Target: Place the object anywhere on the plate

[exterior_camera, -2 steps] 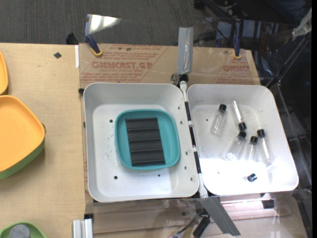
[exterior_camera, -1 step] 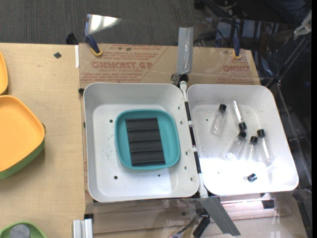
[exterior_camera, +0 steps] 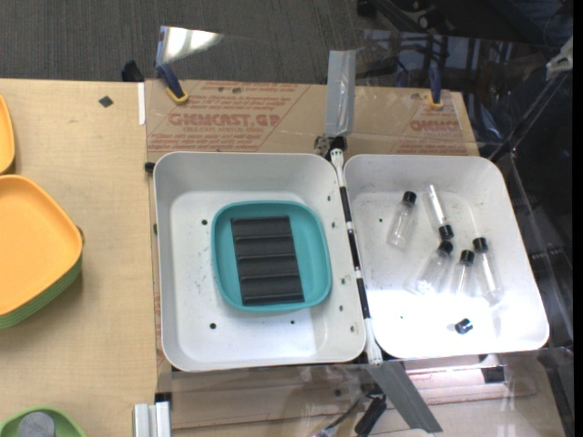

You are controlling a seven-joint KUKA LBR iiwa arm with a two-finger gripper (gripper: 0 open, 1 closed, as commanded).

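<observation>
A teal square plate [exterior_camera: 271, 255] lies in the left white bin [exterior_camera: 182, 244], and a black ribbed rectangular block [exterior_camera: 265, 259] rests on its middle. In the right white bin [exterior_camera: 510, 208] lie several clear vials with black caps: one near the upper left [exterior_camera: 402, 218], a long one [exterior_camera: 438, 211], others clustered at the right [exterior_camera: 467, 269]. A small loose black cap [exterior_camera: 464, 326] sits near that bin's front edge.
Stacked orange plates [exterior_camera: 32, 253] rest on the wooden bench at the left. A green-rimmed object [exterior_camera: 36, 423] shows at the bottom left corner. Cardboard [exterior_camera: 237, 116] lies behind the bins, held with clamps [exterior_camera: 171, 85].
</observation>
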